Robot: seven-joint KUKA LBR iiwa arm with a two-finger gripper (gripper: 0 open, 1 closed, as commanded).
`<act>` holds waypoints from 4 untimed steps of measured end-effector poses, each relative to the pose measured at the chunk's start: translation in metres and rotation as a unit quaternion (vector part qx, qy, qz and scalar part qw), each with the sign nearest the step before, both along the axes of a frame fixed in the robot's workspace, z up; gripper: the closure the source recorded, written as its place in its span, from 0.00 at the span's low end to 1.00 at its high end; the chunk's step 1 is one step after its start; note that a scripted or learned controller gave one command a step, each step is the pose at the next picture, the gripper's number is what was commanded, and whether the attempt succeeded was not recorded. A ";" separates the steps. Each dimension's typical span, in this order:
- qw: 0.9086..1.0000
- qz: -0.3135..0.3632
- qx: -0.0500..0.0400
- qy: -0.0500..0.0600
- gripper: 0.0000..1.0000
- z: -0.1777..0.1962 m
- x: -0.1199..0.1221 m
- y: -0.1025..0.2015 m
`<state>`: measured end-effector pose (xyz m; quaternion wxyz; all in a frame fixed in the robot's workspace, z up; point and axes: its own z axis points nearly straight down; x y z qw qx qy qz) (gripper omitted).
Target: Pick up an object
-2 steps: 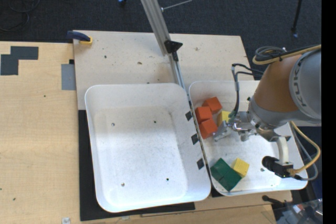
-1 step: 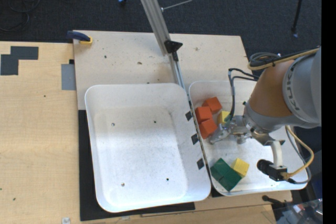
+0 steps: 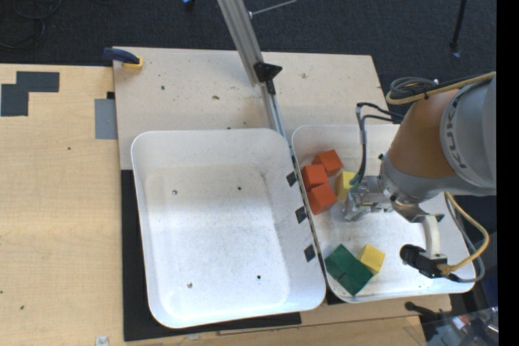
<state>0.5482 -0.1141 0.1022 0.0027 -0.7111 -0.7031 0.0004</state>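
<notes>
Orange blocks in right bin, arm bent low over it, jaws beside them, their spread unclear

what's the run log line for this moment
arm: over right bin | gripper: low beside orange blocks, grasp unclear | also in bin: green blocks, yellow block | left bin: no blocks
</notes>
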 end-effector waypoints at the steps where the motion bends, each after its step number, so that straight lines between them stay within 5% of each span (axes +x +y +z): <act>1: 1.000 0.006 -0.001 -0.003 1.00 0.048 -0.006 0.007; 2: 1.000 0.006 -0.002 -0.004 1.00 0.110 -0.010 0.004; 3: 1.000 0.006 -0.001 -0.002 1.00 0.123 -0.009 0.002; 4: 1.000 0.008 -0.001 -0.001 1.00 0.113 0.005 0.056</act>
